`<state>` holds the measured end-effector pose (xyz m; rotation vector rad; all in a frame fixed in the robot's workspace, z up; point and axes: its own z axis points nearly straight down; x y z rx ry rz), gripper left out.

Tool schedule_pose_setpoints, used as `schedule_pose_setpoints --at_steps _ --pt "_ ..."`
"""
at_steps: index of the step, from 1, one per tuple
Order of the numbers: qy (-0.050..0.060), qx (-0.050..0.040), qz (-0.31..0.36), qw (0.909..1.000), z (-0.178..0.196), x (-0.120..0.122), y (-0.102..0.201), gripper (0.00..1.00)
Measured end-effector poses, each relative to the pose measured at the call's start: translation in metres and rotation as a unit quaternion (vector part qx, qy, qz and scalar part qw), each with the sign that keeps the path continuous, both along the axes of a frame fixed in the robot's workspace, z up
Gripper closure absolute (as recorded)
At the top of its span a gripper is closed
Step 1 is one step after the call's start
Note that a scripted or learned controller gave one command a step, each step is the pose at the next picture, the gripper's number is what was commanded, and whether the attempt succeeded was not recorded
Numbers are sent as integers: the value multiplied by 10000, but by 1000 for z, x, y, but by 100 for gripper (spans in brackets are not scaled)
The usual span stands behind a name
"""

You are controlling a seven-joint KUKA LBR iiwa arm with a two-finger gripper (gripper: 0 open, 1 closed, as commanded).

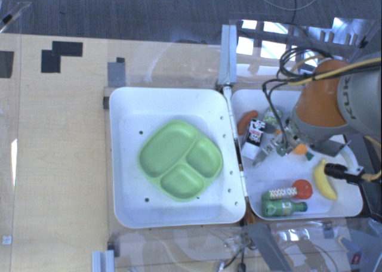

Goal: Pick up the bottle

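The gripper (276,147) hangs low in the right bin (352,210), its grip impossible to make out from above. The green bottle (285,207) lies on its side nearer the camera than the gripper, just below a tomato (303,188), with a banana (323,181) off to the gripper's right.
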<state>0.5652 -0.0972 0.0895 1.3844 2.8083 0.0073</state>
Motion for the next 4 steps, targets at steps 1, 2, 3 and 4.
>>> schedule_pose_setpoints --at_steps 1,2,3,4 --pt "27 -11 1503 9886 29 -64 8 0" --pt "27 -10 1502 9887 29 -64 8 0" --pt "13 -21 1293 9916 74 -76 -33 0" --pt "-60 -39 1632 9866 1 -71 9 0"
